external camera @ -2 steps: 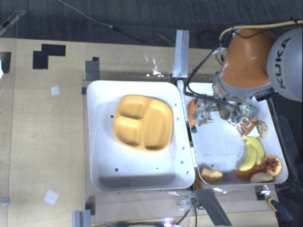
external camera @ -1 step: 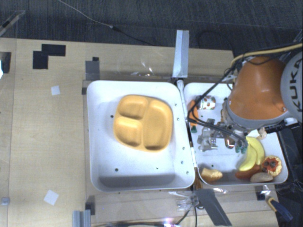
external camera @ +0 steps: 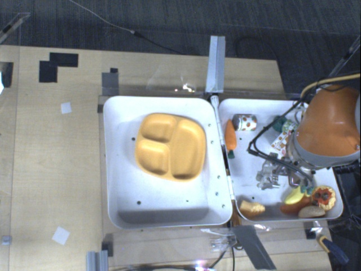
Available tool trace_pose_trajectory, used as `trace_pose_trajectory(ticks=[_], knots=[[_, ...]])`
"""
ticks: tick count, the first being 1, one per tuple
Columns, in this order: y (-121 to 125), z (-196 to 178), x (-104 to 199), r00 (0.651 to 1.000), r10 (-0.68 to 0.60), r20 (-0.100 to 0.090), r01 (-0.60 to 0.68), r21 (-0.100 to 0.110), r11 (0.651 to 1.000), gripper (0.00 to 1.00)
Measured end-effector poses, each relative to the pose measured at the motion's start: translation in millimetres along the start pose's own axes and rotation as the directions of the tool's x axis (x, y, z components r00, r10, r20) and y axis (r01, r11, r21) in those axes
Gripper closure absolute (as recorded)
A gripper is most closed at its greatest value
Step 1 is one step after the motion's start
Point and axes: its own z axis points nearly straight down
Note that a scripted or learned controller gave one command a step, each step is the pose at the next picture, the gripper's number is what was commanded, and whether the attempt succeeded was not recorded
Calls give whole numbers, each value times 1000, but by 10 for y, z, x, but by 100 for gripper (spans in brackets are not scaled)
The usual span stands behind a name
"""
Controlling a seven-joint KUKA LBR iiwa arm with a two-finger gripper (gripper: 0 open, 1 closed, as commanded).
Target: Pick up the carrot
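The carrot (external camera: pixel 230 135), orange with a green stem end, lies along the left wall of the right bin (external camera: pixel 248 168), pointing front to back. My gripper (external camera: pixel 282 178) hangs over the middle of that bin, to the right of the carrot and nearer the front, clearly apart from it. Its fingers stand open with nothing between them. The arm's orange band (external camera: pixel 331 123) covers the bin's right side.
A small can (external camera: pixel 244 122) stands just right of the carrot's far end. A bread piece (external camera: pixel 252 209), a banana (external camera: pixel 294 196), a red fruit (external camera: pixel 289 208) and a pizza slice (external camera: pixel 324 197) lie along the front wall. A yellow divided plate (external camera: pixel 171 145) sits in the left bin (external camera: pixel 121 208).
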Motion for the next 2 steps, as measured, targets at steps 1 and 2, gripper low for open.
trace_pose_trajectory(ticks=[1,2], knots=[[971,-319,127,1000,25,5,-25,-6,1000,0],[176,-317,13,998,56,6,-56,0,998,0]])
